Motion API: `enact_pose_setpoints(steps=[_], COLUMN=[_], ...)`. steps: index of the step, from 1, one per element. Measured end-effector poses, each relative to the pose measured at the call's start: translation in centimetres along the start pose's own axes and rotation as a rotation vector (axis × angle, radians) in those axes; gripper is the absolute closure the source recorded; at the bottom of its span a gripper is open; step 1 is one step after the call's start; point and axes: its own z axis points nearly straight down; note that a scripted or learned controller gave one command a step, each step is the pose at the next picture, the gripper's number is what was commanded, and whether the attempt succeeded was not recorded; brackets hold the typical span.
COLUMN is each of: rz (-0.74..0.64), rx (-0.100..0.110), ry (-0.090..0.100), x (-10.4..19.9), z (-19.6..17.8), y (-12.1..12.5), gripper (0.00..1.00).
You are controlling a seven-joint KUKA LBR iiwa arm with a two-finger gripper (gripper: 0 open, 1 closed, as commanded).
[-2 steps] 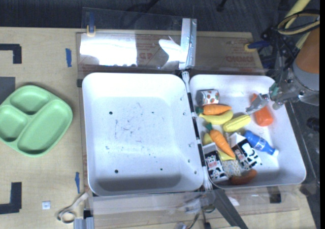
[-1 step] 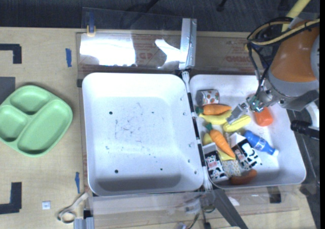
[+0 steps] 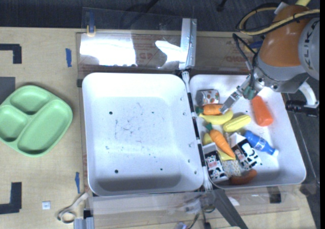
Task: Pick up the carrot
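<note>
The arm [image 3: 289, 45] reaches in from the right over the right-hand bin [image 3: 289, 169], its orange band sitting above the grey wrist. The gripper [image 3: 234, 99] points down and to the left, into the upper part of that bin. Its tips hang just above and to the right of a small orange item [image 3: 211, 109] lying next to the yellow banana [image 3: 217, 119]. The fingers look thin and close together, but the view is too small and blurred to judge the gap, so I cannot tell whether they are parted or closed. Nothing is visibly caught between them, and whether the tips touch anything below is equally unclear.

The carrot [image 3: 220, 142] lies near the middle of the right bin's left half, tilted with its narrow end toward the lower right. It sits below the banana and well apart from the gripper. A second yellow piece [image 3: 236, 123] lies just to the carrot's upper right, and a blue bottle [image 3: 258, 142] lies to its right. A larger orange-red object [image 3: 262, 111] rests near the bin's upper right, just beside the wrist. Black-and-white printed packets [image 3: 247, 155] crowd the bin's lower part.

The left bin [image 3: 137, 131] lies alongside. A green divided plate [image 3: 33, 120] rests on the bench at far left.
</note>
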Motion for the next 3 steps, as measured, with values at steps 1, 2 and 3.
enact_pose_setpoints(steps=[1,2,3], rz=[-0.146,-0.430,-0.420], rx=[-0.001,0.001,0.000], ry=[0.000,0.004,0.002], x=[1.7,2.3,1.1], z=[-3.7,0.6,6.3], y=[3.5,1.1,1.8], gripper=[0.00,0.00,0.00])
